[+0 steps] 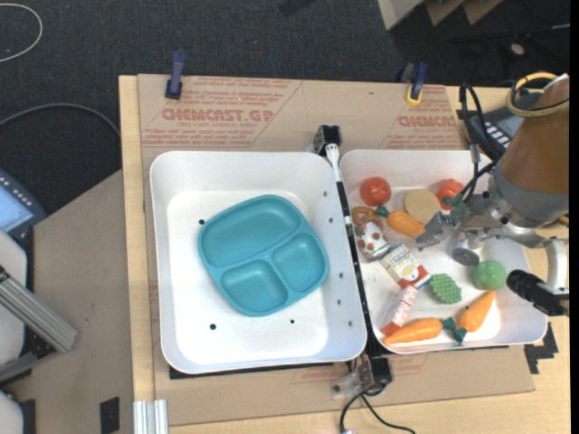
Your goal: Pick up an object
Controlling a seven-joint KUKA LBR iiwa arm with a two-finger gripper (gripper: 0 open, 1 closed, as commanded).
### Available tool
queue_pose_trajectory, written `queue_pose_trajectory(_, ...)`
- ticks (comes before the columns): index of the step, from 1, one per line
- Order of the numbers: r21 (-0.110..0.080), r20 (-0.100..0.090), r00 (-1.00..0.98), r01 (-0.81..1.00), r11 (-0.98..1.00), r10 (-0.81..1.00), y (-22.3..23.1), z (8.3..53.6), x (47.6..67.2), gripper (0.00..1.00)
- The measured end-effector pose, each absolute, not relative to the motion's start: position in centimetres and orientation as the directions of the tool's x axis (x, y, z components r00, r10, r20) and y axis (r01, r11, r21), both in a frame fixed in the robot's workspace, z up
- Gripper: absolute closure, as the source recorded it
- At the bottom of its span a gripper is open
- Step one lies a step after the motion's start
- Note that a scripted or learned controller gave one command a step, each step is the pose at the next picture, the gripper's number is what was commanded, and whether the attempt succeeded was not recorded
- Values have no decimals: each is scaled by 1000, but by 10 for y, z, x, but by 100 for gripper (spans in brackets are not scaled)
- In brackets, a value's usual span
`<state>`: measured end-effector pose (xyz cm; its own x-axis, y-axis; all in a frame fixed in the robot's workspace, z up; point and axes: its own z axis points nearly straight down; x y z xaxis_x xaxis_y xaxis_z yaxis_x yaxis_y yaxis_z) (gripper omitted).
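The right bin (520, 333) holds several toy foods: a red tomato (374, 190), a tan round bun (421, 204), a small orange piece (405, 223), a white carton (403, 265), a knobbly green piece (444, 287), a green ball (490, 275) and two carrots (416, 331) (477, 312). My gripper (452, 231) hangs low over the middle of this bin, just right of the orange piece and below the bun. Nothing is visibly held in it. A red item (450, 190) lies partly hidden behind the wrist.
The left bin (167, 242) carries a blue divided plate (262, 254). A black clamp (327, 138) sits where the two bins meet at the back. The grey and orange arm (538, 165) covers the right bin's far right side. Cables lie at the right.
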<state>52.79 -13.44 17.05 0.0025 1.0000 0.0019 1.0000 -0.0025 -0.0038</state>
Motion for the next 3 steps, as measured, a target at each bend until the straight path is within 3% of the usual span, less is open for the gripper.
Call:
queue_pose_trajectory(1, -7, 2, 3, 1000, -3, 1000, -134, 141, 482, 0)
queue_pose_trajectory(2, 6, 2, -7, 1000, 7, 1000, -62, 187, 480, 0)
queue_pose_trajectory(3, 5, -2, 0, 1000, 0, 1000, -67, 195, 480, 100)
